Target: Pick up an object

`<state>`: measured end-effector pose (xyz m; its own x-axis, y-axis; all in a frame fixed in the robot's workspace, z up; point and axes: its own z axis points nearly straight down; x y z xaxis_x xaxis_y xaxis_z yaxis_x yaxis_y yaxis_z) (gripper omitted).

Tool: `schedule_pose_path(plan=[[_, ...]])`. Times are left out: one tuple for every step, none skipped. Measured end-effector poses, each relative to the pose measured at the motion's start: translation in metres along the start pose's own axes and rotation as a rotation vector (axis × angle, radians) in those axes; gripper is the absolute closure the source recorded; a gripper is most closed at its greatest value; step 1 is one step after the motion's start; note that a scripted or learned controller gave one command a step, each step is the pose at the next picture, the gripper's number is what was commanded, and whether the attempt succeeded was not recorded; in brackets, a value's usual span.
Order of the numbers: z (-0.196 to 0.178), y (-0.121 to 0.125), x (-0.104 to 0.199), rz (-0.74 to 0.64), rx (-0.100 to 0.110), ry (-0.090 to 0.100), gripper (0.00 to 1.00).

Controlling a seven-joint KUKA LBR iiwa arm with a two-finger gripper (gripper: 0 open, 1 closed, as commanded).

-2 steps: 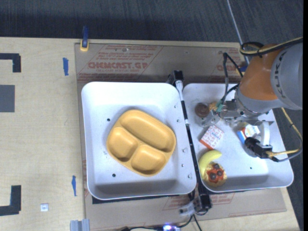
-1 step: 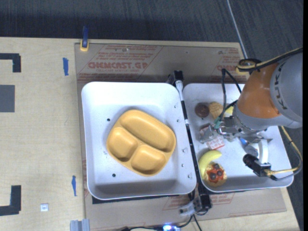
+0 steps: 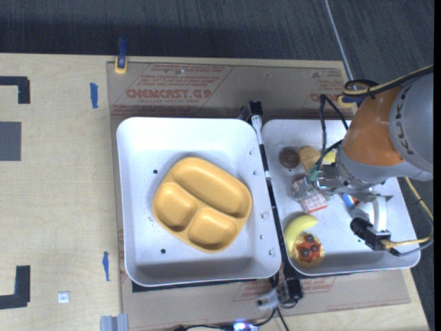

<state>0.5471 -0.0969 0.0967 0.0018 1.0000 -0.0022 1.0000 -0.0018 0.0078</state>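
Observation:
My gripper (image 3: pixel 318 182) hangs low over the middle of the right bin (image 3: pixel 396 254), under the orange band of the arm (image 3: pixel 372 140). Just beneath it lies a small red-and-white packet (image 3: pixel 314 201). A brown round object (image 3: pixel 289 157) and a tan piece (image 3: pixel 309 155) sit toward the bin's far left. At the near left lie a yellow banana-shaped toy (image 3: pixel 298 225) and a round yellow toy with red and dark spots (image 3: pixel 308 249). A yellow divided tray (image 3: pixel 200 203) lies in the left bin (image 3: pixel 138 143).
A small blue-and-red item (image 3: pixel 350 201) lies right of the gripper. A black part with a cable (image 3: pixel 367 231) hangs off the arm near the bin's front right. The two bins meet at a black divider (image 3: pixel 265 178).

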Motion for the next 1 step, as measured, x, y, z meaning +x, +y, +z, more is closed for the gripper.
schedule_pose_path(plan=[[-0.0887,-0.0531,0.0818,-0.003,0.007,0.003,1.00]])
